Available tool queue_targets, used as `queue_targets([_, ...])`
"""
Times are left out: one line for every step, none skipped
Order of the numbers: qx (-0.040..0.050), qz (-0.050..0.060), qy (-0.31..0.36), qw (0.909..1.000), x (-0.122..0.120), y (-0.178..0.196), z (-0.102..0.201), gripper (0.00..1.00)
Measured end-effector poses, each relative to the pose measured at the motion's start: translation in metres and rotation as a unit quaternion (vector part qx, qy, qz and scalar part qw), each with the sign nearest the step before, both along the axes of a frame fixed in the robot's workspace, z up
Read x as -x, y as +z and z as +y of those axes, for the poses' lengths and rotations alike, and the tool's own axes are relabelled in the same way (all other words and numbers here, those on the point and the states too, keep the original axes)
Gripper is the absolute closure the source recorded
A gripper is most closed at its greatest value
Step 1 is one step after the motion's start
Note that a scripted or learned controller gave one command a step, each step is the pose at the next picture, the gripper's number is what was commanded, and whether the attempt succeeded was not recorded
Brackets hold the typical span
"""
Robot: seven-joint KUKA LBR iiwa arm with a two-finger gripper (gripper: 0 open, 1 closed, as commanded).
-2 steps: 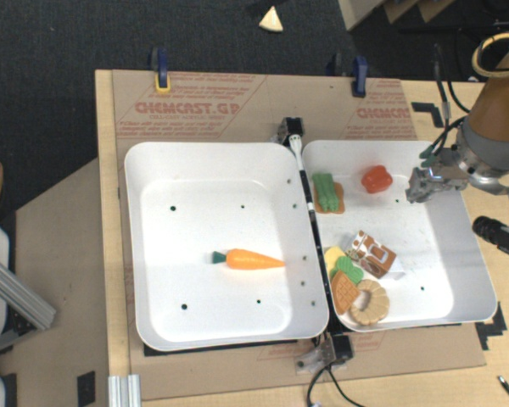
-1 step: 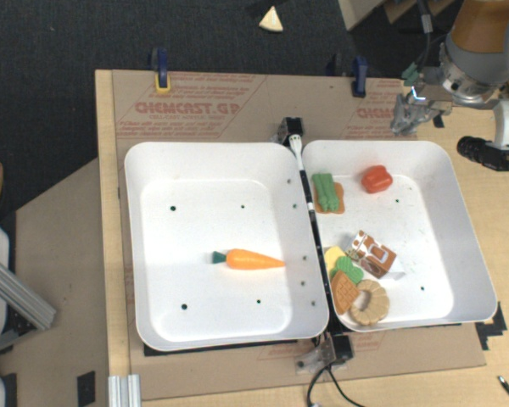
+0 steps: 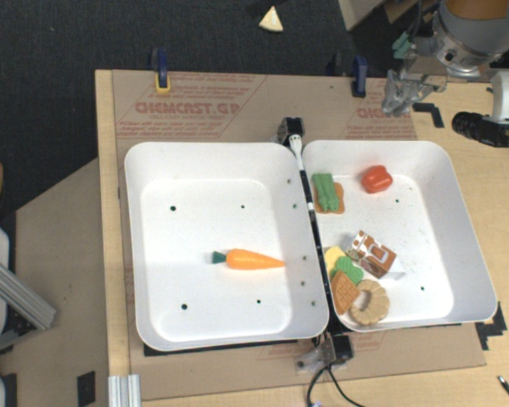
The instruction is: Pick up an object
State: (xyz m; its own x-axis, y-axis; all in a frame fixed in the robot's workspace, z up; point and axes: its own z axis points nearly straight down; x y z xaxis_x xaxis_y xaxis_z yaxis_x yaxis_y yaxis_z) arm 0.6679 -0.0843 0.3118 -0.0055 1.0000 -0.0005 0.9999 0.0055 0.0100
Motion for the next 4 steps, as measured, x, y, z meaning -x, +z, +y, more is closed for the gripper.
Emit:
queue_targets([-0.0015, 0.008, 0.000, 1.0000, 0.002, -0.058, 0.068, 1.00])
queue_targets([-0.0007, -0.002, 0.000, 1.0000, 0.000, 0.041, 0.097, 1.00])
queue_targets([-0.0010, 0.011, 0.000, 0.9999, 0.027, -0.075, 0.158, 1.00])
queue_targets([-0.0016, -0.001, 0.000, 1.0000, 0.000, 0.013, 0.212, 1.00])
